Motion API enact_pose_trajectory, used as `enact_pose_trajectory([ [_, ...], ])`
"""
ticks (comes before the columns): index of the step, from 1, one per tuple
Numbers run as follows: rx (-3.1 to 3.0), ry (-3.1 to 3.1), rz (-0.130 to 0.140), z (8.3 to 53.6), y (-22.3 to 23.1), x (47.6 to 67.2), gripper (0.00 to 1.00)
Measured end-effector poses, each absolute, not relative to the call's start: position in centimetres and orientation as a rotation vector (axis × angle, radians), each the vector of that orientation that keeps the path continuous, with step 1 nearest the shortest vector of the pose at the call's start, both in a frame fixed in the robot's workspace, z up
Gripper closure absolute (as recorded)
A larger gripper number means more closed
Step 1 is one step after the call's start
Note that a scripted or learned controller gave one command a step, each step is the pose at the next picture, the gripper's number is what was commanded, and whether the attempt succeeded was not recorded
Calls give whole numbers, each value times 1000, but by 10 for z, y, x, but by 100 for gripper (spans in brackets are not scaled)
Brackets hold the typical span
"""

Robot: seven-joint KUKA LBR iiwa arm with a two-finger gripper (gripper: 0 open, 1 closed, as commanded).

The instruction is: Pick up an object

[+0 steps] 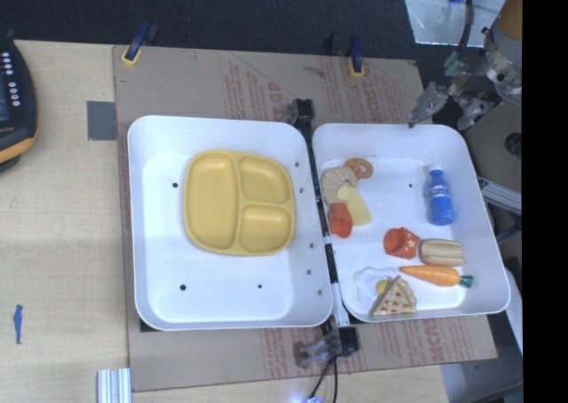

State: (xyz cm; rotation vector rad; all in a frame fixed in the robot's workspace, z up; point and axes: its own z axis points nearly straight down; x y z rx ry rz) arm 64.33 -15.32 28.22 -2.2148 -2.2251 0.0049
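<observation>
A: Gripper point(441, 101)?
B: Above the right bin's point(404, 138) far rim, fingers spread, nothing between them.
A: Objects?
B: Bottle point(438, 196) near the right wall. Carrot point(432, 275), sandwich point(394, 297) along the near rim. Left bin: tray point(239, 203) centred, open floor around it.

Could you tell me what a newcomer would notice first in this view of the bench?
Probably the yellow tray, lying alone in the left bin. Next, the bright toy food crowding the right bin: a blue bottle near its far side, a carrot and a sandwich toward the front. The gripper hangs just beyond that bin's far right corner.
</observation>
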Motion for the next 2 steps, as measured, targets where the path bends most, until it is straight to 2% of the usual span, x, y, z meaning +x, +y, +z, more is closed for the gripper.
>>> enact_pose_trajectory([
  [1,-2214,-2219,14,97,-213,654,0],
  [2,-2213,-2221,9,91,-212,617,0],
])
